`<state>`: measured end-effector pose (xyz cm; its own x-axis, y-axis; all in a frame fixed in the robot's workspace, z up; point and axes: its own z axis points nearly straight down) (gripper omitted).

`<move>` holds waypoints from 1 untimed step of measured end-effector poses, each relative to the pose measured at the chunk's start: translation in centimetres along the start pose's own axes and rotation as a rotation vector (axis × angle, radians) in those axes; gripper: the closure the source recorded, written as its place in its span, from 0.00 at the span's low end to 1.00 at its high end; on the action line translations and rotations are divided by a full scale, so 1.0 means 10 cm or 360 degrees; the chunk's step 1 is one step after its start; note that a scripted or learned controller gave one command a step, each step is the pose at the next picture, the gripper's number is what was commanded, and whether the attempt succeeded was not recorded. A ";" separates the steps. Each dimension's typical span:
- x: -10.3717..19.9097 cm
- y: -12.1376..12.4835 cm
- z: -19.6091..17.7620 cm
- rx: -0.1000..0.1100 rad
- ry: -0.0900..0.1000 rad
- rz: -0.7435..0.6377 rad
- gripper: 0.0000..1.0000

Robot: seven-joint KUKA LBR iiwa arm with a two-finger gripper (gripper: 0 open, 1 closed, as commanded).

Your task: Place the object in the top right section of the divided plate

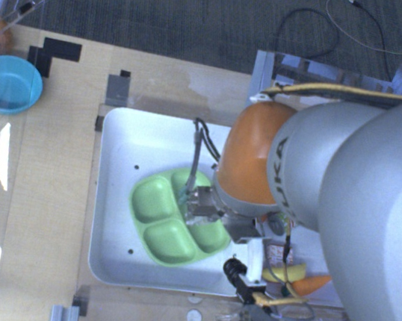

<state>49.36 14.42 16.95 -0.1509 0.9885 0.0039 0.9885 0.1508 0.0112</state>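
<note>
A light green divided plate (157, 209) lies in the left white bin (117, 173). Two of its sections show whole, at the left and the front; the right-hand part is under the arm. My gripper (198, 204) hangs low over the plate's right side, below the orange wrist band (251, 156). The wrist hides whatever is in the gripper. A yellow object (285, 271) and an orange object (311, 284) lie in the right bin, just under the arm's edge.
The big grey arm covers most of the right bin. A blue bowl (7, 84) stands on the bench at the far left, beside clear plastic sheeting. Cables and a black connector (237, 275) hang near the bins' front edge.
</note>
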 end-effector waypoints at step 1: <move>0.00 0.00 0.00 0.0000 0.0000 0.0001 0.00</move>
